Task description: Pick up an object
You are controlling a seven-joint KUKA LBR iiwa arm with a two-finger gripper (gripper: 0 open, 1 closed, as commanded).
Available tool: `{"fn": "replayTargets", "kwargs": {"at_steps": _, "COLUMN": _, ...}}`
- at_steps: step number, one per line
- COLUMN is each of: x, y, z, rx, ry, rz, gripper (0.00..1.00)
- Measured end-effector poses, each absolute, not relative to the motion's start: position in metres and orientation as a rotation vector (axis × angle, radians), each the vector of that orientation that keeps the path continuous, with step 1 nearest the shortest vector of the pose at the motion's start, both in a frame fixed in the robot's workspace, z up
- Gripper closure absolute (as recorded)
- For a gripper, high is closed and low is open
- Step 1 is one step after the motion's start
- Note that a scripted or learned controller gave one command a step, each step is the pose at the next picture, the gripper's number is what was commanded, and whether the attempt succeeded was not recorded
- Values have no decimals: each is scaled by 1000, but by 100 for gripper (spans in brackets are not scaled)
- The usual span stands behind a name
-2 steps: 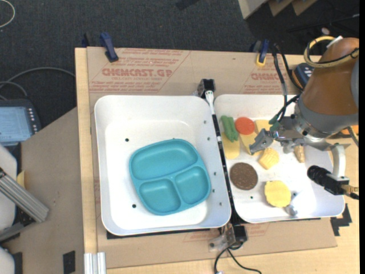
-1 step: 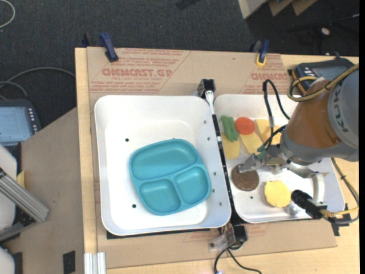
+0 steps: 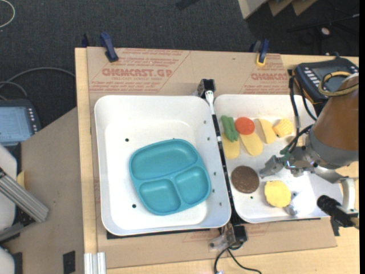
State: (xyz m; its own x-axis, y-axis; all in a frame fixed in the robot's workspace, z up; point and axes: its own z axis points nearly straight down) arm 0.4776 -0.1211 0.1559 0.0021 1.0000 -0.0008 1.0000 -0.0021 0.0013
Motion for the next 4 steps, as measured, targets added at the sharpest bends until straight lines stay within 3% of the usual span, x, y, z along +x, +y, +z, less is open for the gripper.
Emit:
{"fn": "replayTargets", "kwargs": {"at_steps": 1, "x": 480, "y": -120, "z": 163, "rx": 2220, "ry": 2217, "rz": 3, "gripper": 100}}
{"fn": "replayTargets", "kwargs": {"at_steps": 2, "x": 480, "y": -47, "z": 186, "rx": 2212, "ry": 2228, "rz": 4, "gripper": 100}}
{"fn": "replayTargets", "kwargs": {"at_steps": 3, "x": 480, "y": -38, "z": 200, "rx": 2218, "ry": 2221, "rz": 2, "gripper": 100}}
{"fn": "replayTargets", "kwargs": {"at_steps": 4, "x": 479, "y": -78, "z": 184, "rx": 2228, "ry": 2219, "rz": -3, "gripper": 100}}
